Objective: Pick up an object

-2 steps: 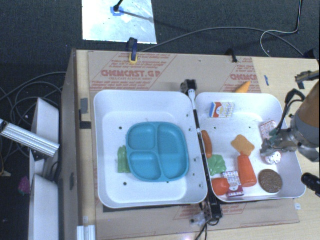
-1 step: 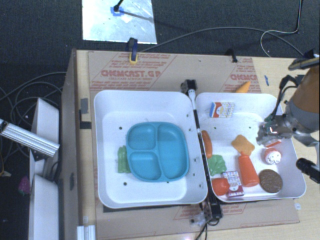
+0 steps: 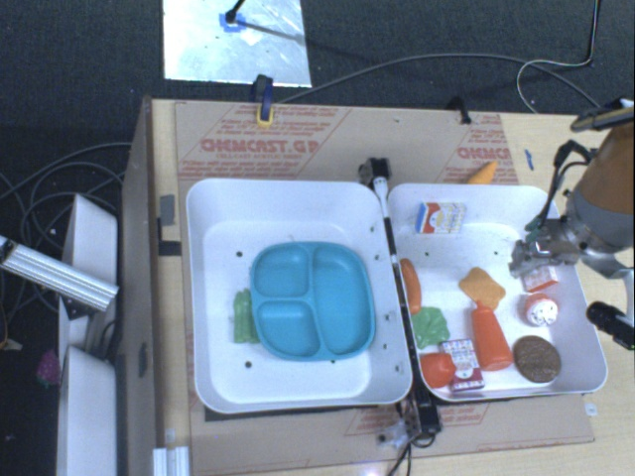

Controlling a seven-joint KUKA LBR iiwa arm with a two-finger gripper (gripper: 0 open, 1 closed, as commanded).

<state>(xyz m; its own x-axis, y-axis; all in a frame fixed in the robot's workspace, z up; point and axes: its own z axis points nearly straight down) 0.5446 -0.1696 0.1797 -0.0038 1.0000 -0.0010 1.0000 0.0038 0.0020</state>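
Camera view: the gripper point(image 3: 537, 257) hangs over the right bin point(image 3: 496, 390)'s right side, just above a white ball point(image 3: 541, 312); its opening I cannot tell. The ball looks light, smooth and apt to roll; grip across its middle.

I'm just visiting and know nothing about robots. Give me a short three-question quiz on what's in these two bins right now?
1. True or false: the blue divided plate lies in the left bin.
2. Which thing lies nearest the front right corner of the right bin? A) milk carton B) brown round cookie C) carrot
3. Fill in: the claw is over the ______ bin.

Key: 1 true. 2 B. 3 right; it is near that bin's right wall, above a small white and red item.
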